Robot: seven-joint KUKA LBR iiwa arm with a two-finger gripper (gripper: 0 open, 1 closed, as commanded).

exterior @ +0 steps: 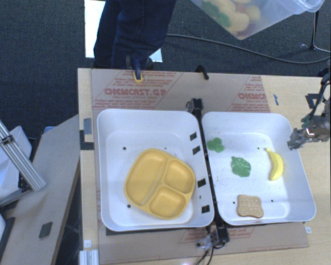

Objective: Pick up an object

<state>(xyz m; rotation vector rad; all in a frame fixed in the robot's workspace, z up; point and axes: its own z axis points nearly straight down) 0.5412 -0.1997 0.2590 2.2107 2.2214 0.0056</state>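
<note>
In the right bin (258, 127) lie a yellow banana (275, 164), a flat green leaf piece (240, 166), a smaller green broccoli-like piece (215, 145) and a brown slice of toast (250, 206). The gripper (299, 138) shows at the right edge of the view, over the right bin's far right rim, up and to the right of the banana. Nothing is seen held in it. The left bin (150, 121) holds a yellow divided plate (160, 182).
A clear plastic tub (258, 14) with yellow and green items hangs at the top of the view. A person in dark trousers (132, 28) stands behind the bench. A black divider (202, 165) runs between the bins.
</note>
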